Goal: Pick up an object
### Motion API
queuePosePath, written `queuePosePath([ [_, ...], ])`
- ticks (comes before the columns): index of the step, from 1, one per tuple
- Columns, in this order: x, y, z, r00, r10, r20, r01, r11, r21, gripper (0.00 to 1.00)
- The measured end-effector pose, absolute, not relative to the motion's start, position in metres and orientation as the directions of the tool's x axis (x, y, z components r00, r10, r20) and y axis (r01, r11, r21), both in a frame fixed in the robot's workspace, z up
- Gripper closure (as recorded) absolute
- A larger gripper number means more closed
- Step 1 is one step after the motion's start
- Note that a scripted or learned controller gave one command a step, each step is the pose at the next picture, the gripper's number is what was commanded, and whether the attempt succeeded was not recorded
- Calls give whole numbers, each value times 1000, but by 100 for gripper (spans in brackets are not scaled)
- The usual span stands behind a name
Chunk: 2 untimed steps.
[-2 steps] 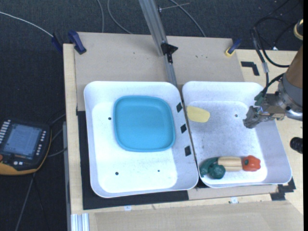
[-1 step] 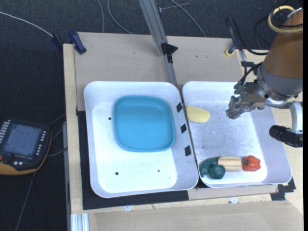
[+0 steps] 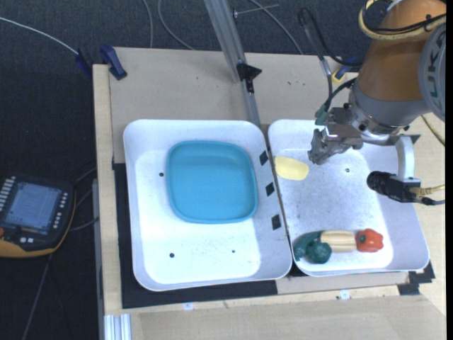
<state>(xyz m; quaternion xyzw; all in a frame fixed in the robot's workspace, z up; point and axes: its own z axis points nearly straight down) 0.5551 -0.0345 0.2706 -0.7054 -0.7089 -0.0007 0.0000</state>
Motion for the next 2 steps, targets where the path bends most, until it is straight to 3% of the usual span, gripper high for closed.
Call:
queuePosePath([
  [2, 593, 76, 253, -4, 1000, 1, 1000, 4, -1, 100],
])
